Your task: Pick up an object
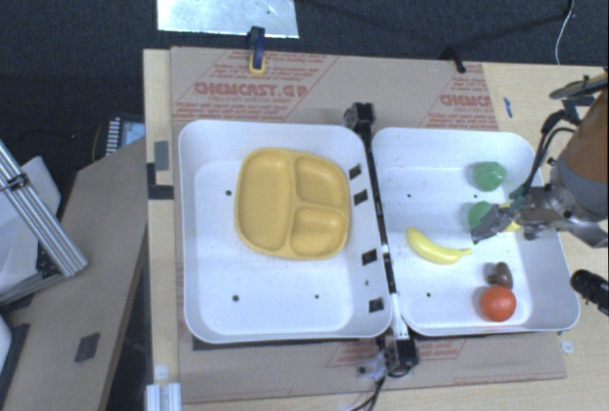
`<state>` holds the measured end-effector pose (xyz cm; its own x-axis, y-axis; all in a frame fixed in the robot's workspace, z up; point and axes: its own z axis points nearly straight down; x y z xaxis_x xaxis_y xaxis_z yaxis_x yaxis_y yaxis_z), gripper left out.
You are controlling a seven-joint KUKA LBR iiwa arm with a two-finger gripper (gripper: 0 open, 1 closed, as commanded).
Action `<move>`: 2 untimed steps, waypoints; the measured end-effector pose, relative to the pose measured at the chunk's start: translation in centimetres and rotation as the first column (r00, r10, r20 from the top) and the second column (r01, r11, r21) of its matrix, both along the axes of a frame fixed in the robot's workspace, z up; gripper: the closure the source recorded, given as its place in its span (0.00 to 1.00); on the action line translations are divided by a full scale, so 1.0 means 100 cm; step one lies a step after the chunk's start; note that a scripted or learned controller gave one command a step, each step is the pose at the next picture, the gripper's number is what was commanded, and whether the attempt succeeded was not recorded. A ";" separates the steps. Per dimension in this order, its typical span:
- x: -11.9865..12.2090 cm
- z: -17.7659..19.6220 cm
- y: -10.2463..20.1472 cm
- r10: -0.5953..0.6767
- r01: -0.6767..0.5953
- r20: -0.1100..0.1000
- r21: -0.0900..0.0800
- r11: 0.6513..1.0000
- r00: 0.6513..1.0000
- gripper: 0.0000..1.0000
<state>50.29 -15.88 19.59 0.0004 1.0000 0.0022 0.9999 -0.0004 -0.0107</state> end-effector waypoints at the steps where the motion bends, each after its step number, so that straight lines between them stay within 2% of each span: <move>1: 0.003 0.006 0.000 0.004 -0.003 0.011 -0.003 1.000 1.000 0.00; 2: 0.007 -0.038 -0.004 0.001 -0.001 0.009 -0.001 1.000 1.000 0.00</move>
<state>50.94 -16.30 15.78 -0.0007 1.0000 0.0008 1.0000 0.0007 -0.0021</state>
